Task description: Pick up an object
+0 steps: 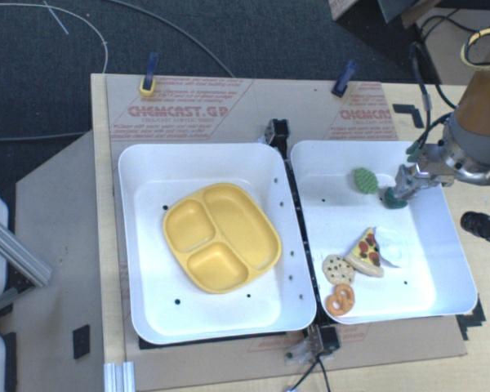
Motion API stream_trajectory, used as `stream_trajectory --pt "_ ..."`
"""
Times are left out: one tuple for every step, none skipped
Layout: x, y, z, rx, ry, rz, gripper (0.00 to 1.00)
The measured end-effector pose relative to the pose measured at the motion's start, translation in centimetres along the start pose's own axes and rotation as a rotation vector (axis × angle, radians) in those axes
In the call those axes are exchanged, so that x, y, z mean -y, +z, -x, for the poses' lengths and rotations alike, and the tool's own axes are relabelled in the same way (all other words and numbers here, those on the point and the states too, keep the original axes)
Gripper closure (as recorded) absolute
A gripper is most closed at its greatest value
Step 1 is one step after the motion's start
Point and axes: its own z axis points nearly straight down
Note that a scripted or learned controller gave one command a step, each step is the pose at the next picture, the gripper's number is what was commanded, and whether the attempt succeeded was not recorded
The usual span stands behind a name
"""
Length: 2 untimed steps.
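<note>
The right bin (pixel 451 261) holds several small toy foods. A light green bumpy piece (pixel 364 180) lies near its back. A pizza slice (pixel 366 251), a chocolate-chip cookie (pixel 337 269) and an orange pretzel (pixel 340 300) lie toward its front. My gripper (pixel 400 189) reaches in from the right and is lowered at the back of this bin, just right of the green piece. A small dark teal thing (pixel 394 200) shows right under its tip; I cannot tell whether it is gripped.
The left bin (pixel 147 300) holds a yellow divided plate (pixel 220 235). A pale, whitish item (pixel 390 248) lies beside the pizza slice. Blue clamps (pixel 149 82) (pixel 343 80) hold the cardboard at the bench's back edge. Cables run behind my arm.
</note>
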Motion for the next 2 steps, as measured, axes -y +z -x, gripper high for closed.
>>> stream_trajectory --pt "-0.1 -2.5 0.0 0.0 0.0 -0.001 1.0" --pt "-1.5 -1.7 -6.0 -0.003 -0.005 -0.007 1.0"
